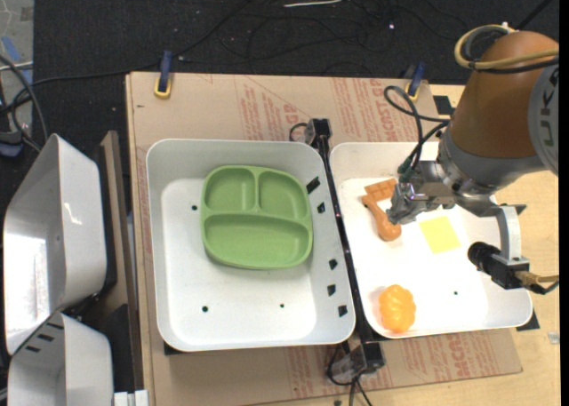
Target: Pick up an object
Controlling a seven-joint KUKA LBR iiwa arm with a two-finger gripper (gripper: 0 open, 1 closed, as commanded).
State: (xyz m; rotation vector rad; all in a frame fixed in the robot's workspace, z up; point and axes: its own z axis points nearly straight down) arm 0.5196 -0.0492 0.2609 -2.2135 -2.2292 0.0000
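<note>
Working from the lower edge of the frame upward, I first note the orange lumpy object [397,307] in the lower middle of the right bin [498,315]. It looks rounded, soft-skinned and light, probably a foam or plastic toy; I judge it would need a wide grip across its middle and may roll.

Above it, right of centre in the same bin, lies a flat yellow square [439,234]. It appears thin and flush with the bin floor, so I judge it hard to get fingers under.

The gripper [402,207] hangs at the upper left of the right bin, directly over the orange-brown angled piece [382,209]. This piece is an L-shaped or bracket-like body with a matte surface, seemingly rigid and light. I judge the long limb to be the best hold, taken across its narrow width. I cannot tell whether the gripper is spread or closed, nor whether it touches the piece.

In the left bin [178,306], a green divided plate [258,217] rests flat: smooth moulded plastic, three compartments, rounded corners. Both bins sit on a brown board tabletop [231,98].
</note>
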